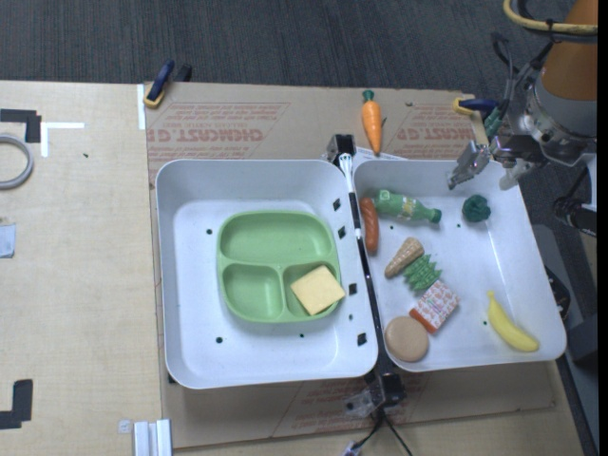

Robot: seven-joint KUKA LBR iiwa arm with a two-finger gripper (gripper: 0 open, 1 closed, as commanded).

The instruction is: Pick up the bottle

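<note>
The bottle [408, 207] is lying on its side in the right bin [532, 245], long axis running left-right, cap toward the arm. Farther back and to the right, the claw [472, 167] is hovering, fingers apart, gripping nothing.

I was working in what looked like a robotics lab, not a home. The bench [76, 283] was bare wood with black tape marks at its left edge, and flattened cardboard [228, 126] lay under two white bins [180, 283]. The bins held plastic toy food, such as a banana [511, 323] and a green divided tray [278, 265]. Grey carpet [237, 17] ran along the far side, and cables [375, 430] trailed at the near edge.
</note>
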